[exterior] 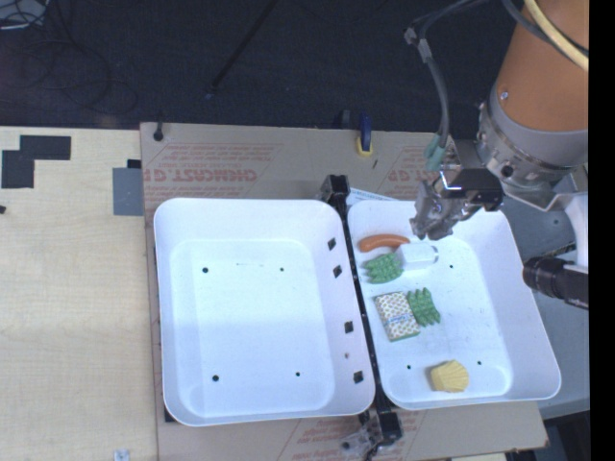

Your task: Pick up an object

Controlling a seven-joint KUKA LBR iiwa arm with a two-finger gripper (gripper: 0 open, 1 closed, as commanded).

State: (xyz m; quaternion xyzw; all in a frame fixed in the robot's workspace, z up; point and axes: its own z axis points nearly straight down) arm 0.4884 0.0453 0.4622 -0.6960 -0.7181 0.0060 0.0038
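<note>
My gripper (434,221) hangs over the far edge of the right bin (519,305), and I cannot tell how it is set or whether it has hold of anything. The things I could pick lie toward that bin's left wall: an orange sausage (382,242), a green leafy piece (384,268) just beside it, a small white piece (420,254) under my tip, then a patterned block (396,316) touching another green piece (423,306), and a yellow lump (448,376) near the front edge. Because the far ones crowd together, I judge I could nudge a neighbour aside or close on nothing.
</note>
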